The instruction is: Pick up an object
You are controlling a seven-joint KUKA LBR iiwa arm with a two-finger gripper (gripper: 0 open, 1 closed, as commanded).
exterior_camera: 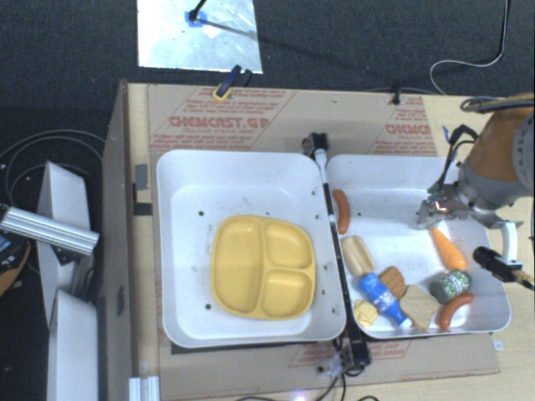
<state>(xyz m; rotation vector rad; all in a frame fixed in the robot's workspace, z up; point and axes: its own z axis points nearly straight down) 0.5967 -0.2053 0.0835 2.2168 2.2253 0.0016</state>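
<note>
Hovering with gripper (435, 213) just above the carrot (449, 250) in the right bin (393, 178); can't tell jaw state. Best to drop straight down, centred across its width.

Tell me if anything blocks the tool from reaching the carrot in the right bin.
Nothing visible does. The tool hangs just above the carrot's upper end, with bare bin floor between them. The green can and the sausage lie beyond the carrot's lower end.
</note>
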